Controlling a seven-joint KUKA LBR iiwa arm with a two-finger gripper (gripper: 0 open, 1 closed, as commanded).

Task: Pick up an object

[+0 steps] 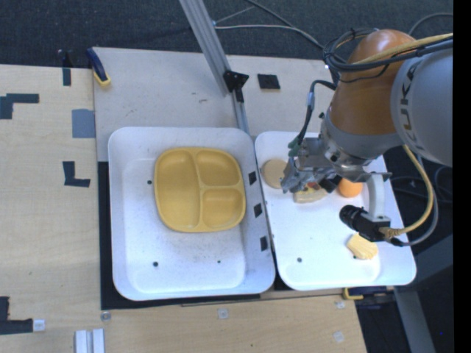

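My gripper (pixel 296 183) reaches down into the right bin (pixel 324 259) near its far left corner. It hangs over a small pile of objects: a tan round piece (pixel 273 173) just to its left and a light piece (pixel 312 194) right under it. An orange ball-like object (pixel 350 188) lies to the right of the gripper. A yellow block (pixel 362 247) rests nearer the front right of the bin. The wrist body hides the fingertips.
The left bin (pixel 132 263) bears a yellow divided plate (pixel 199 189). A metal pole (pixel 202 28) slants up from between the bins. A black cable connector (pixel 360 220) hangs over the right bin. A yellow-and-blue clamp (pixel 98 68) sits at the bench's far left.
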